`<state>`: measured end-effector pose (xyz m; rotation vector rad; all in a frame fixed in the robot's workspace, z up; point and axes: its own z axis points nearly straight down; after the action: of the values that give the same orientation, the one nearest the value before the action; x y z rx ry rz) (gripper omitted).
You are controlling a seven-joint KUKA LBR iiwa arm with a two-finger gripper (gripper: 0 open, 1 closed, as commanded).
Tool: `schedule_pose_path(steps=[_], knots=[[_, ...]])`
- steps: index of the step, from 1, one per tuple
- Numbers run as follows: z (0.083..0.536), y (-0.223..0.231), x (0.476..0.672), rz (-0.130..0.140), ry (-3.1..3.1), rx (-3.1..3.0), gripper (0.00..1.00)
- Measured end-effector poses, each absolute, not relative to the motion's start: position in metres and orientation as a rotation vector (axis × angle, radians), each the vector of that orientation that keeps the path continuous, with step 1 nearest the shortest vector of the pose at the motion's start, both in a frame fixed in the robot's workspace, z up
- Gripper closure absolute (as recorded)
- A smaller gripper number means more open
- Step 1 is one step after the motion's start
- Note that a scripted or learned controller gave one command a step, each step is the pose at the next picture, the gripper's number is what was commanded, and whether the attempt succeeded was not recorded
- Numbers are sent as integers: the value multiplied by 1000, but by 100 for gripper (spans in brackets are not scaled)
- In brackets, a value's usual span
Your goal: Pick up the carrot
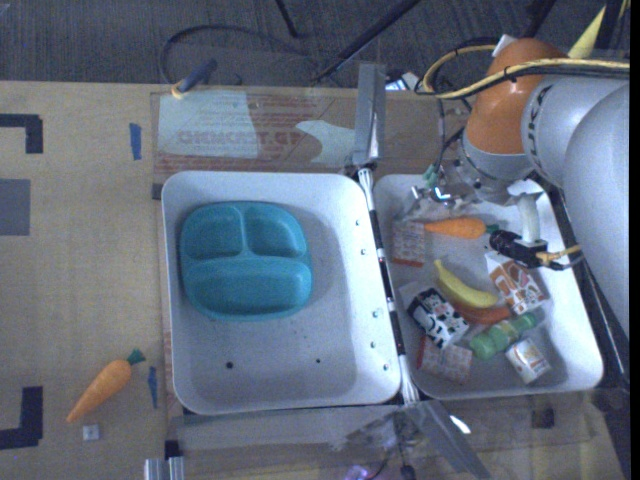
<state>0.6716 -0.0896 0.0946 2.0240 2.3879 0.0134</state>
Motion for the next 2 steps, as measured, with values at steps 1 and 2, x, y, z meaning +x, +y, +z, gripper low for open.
schedule_pose_path(steps=[1, 2], knots=[[107, -87, 674, 25, 2387, 2019, 100], [93, -143, 582, 10, 2652, 1654, 100]])
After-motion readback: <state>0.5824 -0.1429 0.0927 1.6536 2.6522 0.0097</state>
